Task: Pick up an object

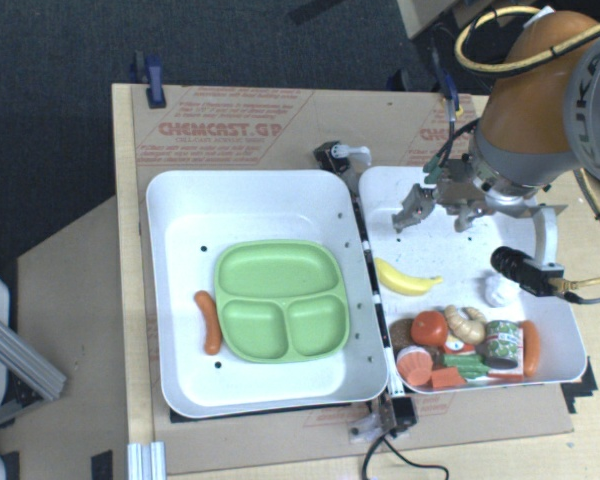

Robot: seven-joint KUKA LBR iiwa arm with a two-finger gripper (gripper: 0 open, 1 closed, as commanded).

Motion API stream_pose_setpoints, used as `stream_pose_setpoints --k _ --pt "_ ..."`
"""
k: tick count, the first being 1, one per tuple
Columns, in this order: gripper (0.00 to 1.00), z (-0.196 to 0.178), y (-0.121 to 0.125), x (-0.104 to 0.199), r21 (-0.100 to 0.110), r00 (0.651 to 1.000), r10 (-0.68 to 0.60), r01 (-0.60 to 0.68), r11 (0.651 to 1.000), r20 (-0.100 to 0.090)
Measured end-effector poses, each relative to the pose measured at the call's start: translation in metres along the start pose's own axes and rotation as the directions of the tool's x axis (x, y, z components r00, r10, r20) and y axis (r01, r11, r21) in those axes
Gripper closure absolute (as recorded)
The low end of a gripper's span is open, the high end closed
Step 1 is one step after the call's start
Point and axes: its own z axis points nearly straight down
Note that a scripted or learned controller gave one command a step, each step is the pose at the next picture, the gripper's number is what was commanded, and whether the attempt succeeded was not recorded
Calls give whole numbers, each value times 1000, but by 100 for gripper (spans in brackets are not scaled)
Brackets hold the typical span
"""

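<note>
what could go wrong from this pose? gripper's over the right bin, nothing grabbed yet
1. The gripper hangs open above bare bin floor; closing straight down would likely catch nothing, since the banana lies nearer the camera.
2. The toy food pile is packed tight in the right bin's near corner, so a grasp there may pinch two items or slip off.
</note>
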Motion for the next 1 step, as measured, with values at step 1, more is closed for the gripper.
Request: stream_pose_setpoints --k 1 --pt "0 -6 29 -63 -7 1000 5 -5 1000 5"
